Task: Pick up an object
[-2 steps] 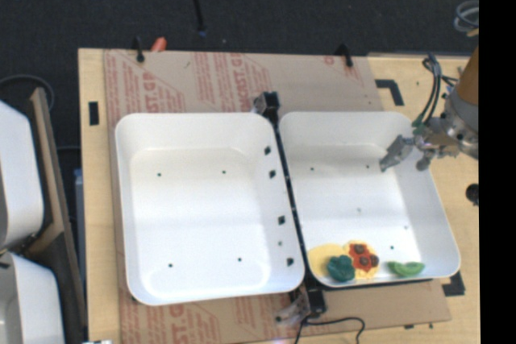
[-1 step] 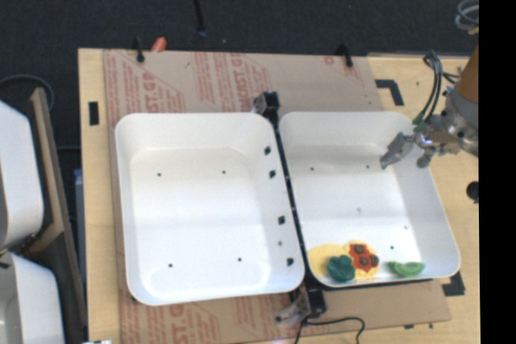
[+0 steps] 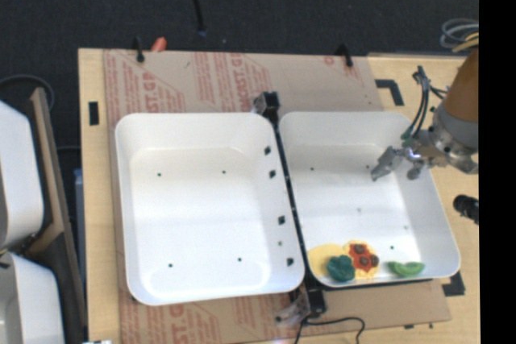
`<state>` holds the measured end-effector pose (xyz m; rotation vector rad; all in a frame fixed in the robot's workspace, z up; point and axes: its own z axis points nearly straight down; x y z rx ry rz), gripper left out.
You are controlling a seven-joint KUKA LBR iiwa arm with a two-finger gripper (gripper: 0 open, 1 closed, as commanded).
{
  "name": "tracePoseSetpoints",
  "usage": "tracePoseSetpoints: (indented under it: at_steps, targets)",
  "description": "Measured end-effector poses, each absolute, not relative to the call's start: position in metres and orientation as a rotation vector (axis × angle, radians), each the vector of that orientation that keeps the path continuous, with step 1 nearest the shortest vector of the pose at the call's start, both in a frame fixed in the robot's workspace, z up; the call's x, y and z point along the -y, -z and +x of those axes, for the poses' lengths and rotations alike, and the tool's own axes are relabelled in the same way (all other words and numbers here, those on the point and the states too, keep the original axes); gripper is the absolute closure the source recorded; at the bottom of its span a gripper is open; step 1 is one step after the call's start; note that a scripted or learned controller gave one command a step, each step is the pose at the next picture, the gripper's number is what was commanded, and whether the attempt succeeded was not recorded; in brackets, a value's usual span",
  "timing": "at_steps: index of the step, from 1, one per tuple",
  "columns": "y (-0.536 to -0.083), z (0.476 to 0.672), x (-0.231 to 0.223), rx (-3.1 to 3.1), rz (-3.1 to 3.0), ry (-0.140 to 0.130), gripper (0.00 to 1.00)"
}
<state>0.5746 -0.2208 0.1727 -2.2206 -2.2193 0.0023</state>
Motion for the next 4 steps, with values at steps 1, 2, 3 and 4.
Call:
tracePoseSetpoints:
  at_steps: [1,2,3,4]
  targets:
    - [-0.13,0.57,0.223,2.219,-2.221,-0.003,0.0]
    - [-0.1,0.57,0.223,2.221,-2.22,0.0,0.0]
    - [-0.112,0.57,0.224,2.222,-2.224,0.002,1.0]
    - [-0.175,0.569,0.223,2.225,-2.225,0.004,1.0]
